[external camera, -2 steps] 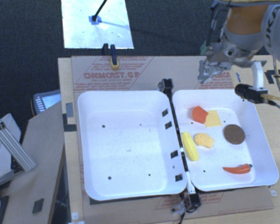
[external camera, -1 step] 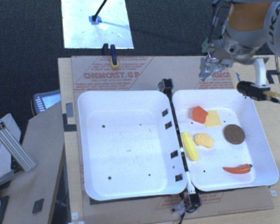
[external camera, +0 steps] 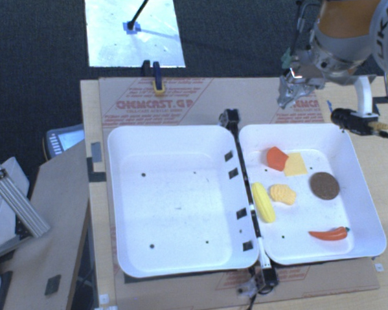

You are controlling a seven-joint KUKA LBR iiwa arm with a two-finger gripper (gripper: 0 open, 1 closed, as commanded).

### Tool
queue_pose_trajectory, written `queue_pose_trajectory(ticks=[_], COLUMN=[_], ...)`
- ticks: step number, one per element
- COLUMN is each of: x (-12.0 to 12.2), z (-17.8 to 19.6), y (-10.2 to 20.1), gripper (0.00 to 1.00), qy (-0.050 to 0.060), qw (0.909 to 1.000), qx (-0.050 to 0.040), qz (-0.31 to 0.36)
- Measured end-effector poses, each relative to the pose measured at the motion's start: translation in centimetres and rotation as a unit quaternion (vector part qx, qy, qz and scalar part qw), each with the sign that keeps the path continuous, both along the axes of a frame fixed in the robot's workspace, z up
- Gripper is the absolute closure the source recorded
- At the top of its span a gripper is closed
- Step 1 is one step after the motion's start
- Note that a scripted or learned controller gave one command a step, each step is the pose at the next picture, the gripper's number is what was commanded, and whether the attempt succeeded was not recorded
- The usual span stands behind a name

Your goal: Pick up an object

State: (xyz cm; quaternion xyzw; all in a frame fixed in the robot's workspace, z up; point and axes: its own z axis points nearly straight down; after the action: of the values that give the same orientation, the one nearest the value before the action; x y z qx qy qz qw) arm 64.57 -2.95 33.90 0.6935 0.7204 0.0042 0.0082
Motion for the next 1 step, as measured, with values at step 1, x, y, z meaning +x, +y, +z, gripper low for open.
queue_pose_trajectory(ticks=[1], x=[0.07], z=[1.1], y=[0.02], gripper=[1.0], qy=[-0.002], qw=[1.0], qx=[-0.0006], qz=[0.003])
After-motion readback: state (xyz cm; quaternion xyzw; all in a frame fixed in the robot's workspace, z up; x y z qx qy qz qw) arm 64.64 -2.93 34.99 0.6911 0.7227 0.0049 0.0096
